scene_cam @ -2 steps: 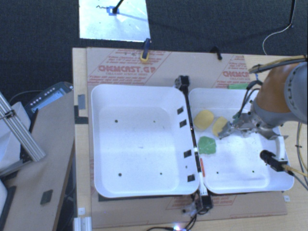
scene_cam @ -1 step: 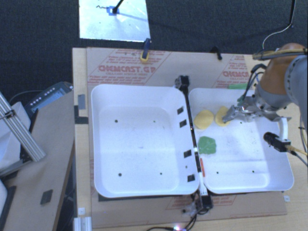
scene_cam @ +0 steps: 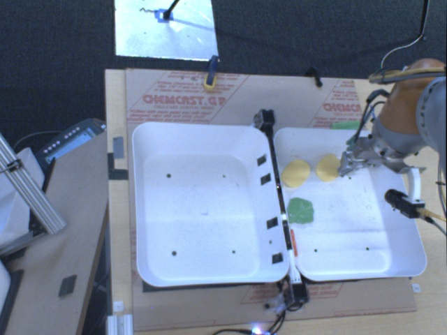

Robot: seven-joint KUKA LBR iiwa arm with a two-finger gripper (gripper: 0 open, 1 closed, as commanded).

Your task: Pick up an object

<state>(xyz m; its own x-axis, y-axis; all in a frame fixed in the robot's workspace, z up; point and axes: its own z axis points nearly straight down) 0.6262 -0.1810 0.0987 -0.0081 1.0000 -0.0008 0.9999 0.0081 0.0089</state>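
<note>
Three small soft things lie flat in the bin on the right (scene_cam: 349, 257), all in its upper left part. Two are yellow and roundish. One yellow thing (scene_cam: 296, 173) lies near the bin's left wall. The other yellow thing (scene_cam: 327, 167) lies just beside it, at 3 o'clock. A green thing (scene_cam: 301, 210) lies near the first yellow one, at 6 o'clock.

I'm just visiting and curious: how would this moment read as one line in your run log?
stage: reaching | tool: beside yellow piece, right bin | also there: second yellow piece, green piece | held: nothing seen
</note>
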